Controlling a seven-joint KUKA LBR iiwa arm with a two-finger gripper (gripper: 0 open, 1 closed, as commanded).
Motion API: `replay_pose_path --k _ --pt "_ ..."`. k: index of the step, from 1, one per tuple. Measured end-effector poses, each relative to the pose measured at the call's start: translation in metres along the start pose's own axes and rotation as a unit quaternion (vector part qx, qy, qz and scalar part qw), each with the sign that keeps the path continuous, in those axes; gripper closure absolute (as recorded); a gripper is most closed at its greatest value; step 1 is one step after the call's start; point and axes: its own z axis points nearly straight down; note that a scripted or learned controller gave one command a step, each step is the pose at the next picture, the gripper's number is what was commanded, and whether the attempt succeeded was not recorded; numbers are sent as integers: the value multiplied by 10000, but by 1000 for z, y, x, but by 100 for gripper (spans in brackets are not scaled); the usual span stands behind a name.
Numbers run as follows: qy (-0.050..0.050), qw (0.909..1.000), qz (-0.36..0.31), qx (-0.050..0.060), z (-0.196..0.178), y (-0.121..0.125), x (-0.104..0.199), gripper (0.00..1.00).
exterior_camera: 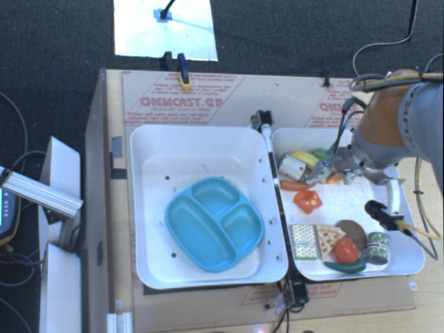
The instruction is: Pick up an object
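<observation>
The arm (pixel 409 120) is cut off by the frame's edge at three o'clock, and its bulk hides the far right corner of the right bin (pixel 406 266). The claw (pixel 326 172) sits low among small items at the bin's eleven o'clock corner (a blur of yellow, green and orange); its tips cannot be made out. The can (pixel 378 247) at five o'clock is too small to read.

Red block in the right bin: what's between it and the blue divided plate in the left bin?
In the camera view, between the red block and the blue divided plate: bare white bin floor and the two bins' adjoining rims.
</observation>
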Motion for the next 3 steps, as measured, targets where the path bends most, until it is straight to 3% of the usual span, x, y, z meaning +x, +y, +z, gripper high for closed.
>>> replay_pose_path --k 1,2,3 --pt "12 10000 -9 43 13 -22 45 0" --pt "12 10000 4 51 13 -48 42 0" --pt "14 10000 -1 40 3 -47 42 100"
